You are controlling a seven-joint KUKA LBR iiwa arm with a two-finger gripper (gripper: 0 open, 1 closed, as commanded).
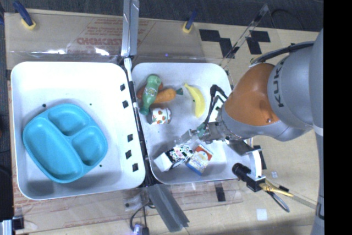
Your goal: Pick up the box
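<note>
The left bin [22, 85] holds a blue divided tray [63, 143]. The right bin [176, 70] holds a banana [196, 99], carrot [164, 96], green bottle [149, 91] and box [198, 159] near its front edge, just below the gripper [199, 132].

Arm [291, 91]: white letters "KU" readable on grey casing, up and right of fingers. Cardboard [99, 36] far up-left of fingers: red print, roughly "CHEMCAST", rest illegible. Box [199, 159] print illegible.
</note>
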